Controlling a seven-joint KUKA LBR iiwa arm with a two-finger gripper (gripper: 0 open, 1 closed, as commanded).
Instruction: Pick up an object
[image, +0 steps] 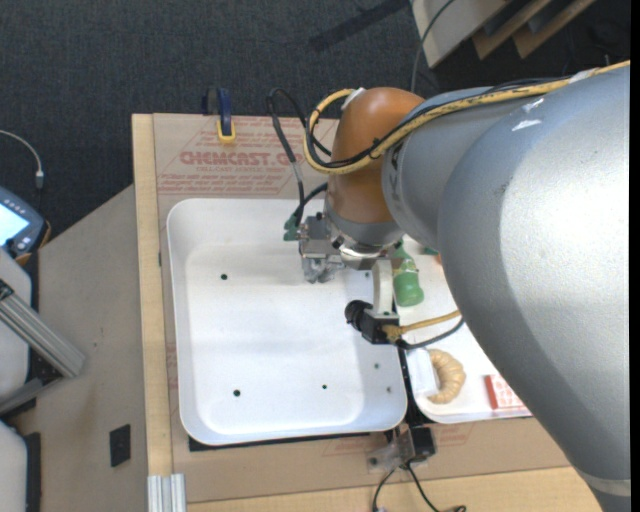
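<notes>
A large grey arm (520, 260) enters from the right of the frame, hiding most of the right-hand bin (425, 392). Its pincer (316, 272) hangs over the upper middle of the left-hand bin (200, 330); whether it is open or closed cannot be told. Peeking from under the arm in the right-hand bin are a green bottle (407, 285), a tan curled pastry-like object (448, 376) and a red-printed packet (503, 393), cut off. Red lettering on the brown table (160, 160) at upper left reads "CHEMCAST".
</notes>
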